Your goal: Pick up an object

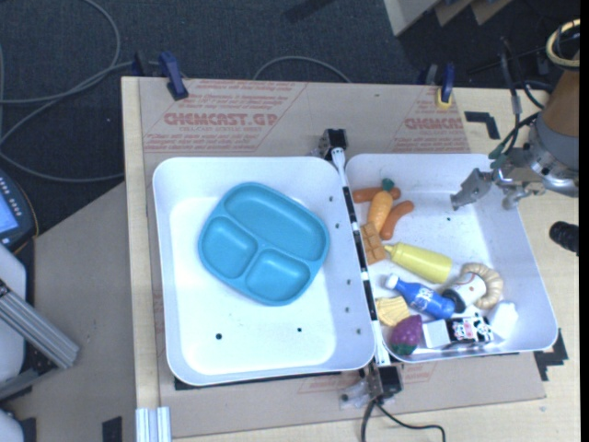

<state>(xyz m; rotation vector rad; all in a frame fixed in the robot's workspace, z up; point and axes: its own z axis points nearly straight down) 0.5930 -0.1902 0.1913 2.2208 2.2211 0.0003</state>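
1. Two-finger metal gripper (482,188) hangs over the right white bin's (515,247) upper part, fingers apart, nothing between them.
2. Toys lie well apart from it: orange carrot (378,210), yellow bottle (422,261).
3. Blue compartment plate (264,242) occupies the left white bin (184,339).
4. Small dark-and-white item (469,329), possibly a cow.

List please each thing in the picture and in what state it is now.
hand: above the right bin's far side, holding nothing
blue plate: lying flat, right way up, in the left bin
yellow bottle: lying on its side
blue bottle: lying on its side
carrot: lying flat
right bin: toys heaped at its left and near side
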